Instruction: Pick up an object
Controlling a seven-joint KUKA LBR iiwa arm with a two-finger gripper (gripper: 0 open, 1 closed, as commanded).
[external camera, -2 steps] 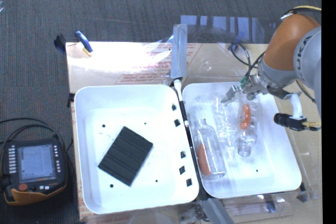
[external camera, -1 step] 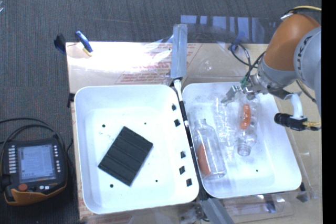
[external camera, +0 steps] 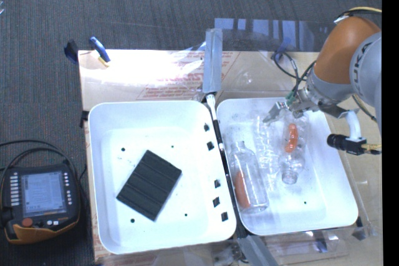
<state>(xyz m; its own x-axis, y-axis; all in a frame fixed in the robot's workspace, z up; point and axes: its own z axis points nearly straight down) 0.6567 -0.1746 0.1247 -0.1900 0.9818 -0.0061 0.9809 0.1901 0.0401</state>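
The right bin (external camera: 336, 212) holds several clear plastic bottles. One bottle (external camera: 247, 179) lies lengthwise near the bin's left wall with something orange-red inside. Another clear bottle (external camera: 291, 156) lies in the middle with an orange piece (external camera: 291, 137) at its upper end. My gripper (external camera: 285, 108) hangs over the bin's far edge, just above and left of that orange piece, and nothing shows in its grasp. The grey arm with its orange band (external camera: 346, 53) comes in from the upper right. In the left bin (external camera: 109, 128) a flat black ribbed pad (external camera: 149, 184) lies at an angle.
A teach pendant (external camera: 40, 196) sits on the floor at the lower left. A blue-handled tool (external camera: 99, 49) lies on the bench's back left corner. A grey post (external camera: 213, 65) stands behind the bins' shared wall. Cables (external camera: 293, 68) trail near the wrist.
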